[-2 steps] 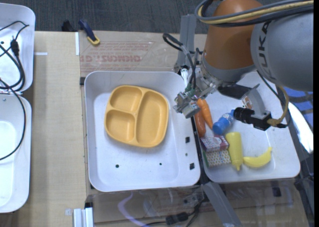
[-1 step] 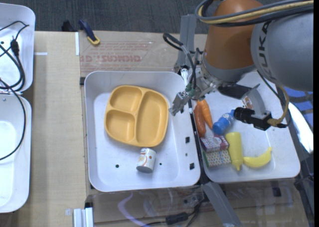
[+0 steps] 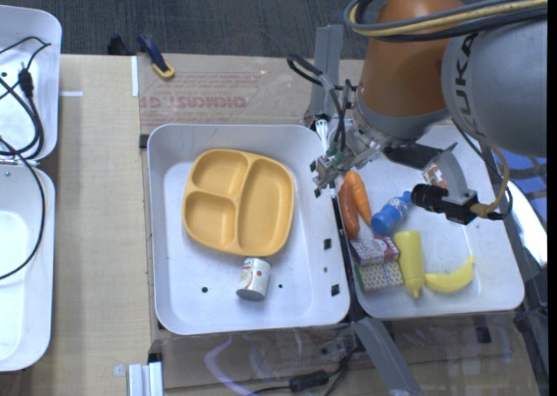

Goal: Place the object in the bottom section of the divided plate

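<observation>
Hovering over the left rim of the right bin (image 3: 500,294), my gripper (image 3: 331,164) hangs just above the far tip of the carrot (image 3: 352,203) — whether it's gaping or pinched, I cannot tell from here. That carrot looks like a light, stiff plastic toy, smooth and tapered, likely to slip; I'd judge mid-body, across its narrow width, the best hold. It lies lengthwise against the bin's left wall, beside the blue bottle (image 3: 390,213). Well off to the left, the divided plate (image 3: 239,201) waits in the left bin (image 3: 174,298).
</observation>
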Controlling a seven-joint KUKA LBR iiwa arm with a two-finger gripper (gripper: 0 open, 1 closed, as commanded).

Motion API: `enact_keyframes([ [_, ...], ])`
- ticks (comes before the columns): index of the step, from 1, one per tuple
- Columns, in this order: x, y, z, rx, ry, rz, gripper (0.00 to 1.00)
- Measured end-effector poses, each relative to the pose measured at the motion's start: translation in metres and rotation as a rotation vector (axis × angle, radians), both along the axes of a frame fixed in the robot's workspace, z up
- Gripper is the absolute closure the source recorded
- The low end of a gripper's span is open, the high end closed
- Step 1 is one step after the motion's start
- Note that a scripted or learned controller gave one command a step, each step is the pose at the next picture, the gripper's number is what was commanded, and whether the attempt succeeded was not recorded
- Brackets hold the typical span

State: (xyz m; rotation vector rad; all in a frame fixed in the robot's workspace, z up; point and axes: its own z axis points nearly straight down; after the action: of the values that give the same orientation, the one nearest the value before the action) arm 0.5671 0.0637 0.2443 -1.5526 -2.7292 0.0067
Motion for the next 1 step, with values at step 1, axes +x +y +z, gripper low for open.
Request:
enact_keyframes([
  [1, -0.0585, 0.0471, -0.0414, 0.0, 0.001, -0.078, 1.0],
])
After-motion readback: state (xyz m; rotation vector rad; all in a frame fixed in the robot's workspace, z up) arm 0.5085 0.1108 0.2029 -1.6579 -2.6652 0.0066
